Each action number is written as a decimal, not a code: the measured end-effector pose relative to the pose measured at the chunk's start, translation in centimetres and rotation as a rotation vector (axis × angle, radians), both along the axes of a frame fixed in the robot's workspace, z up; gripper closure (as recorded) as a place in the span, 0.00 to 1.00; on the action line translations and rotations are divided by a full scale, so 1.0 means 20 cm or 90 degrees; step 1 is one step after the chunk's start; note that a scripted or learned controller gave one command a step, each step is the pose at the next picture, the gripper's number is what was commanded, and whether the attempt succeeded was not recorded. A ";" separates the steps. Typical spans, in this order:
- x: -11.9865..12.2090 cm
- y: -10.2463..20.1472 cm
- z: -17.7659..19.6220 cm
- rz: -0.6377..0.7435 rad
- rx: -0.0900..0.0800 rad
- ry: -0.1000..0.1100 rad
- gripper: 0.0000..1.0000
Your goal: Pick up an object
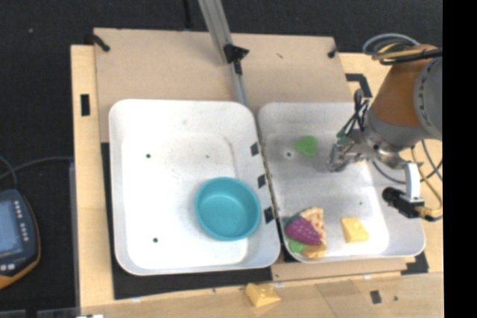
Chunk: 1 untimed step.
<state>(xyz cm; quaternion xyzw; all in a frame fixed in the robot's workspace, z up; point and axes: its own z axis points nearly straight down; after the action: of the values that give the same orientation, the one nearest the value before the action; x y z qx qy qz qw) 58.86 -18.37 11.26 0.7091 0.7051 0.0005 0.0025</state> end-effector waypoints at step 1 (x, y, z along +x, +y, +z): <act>0.00 -0.01 0.21 0.001 0.001 0.001 1.00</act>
<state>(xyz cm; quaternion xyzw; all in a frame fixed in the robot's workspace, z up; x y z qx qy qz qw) 58.93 -18.67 15.37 0.7085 0.7057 0.0006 0.0010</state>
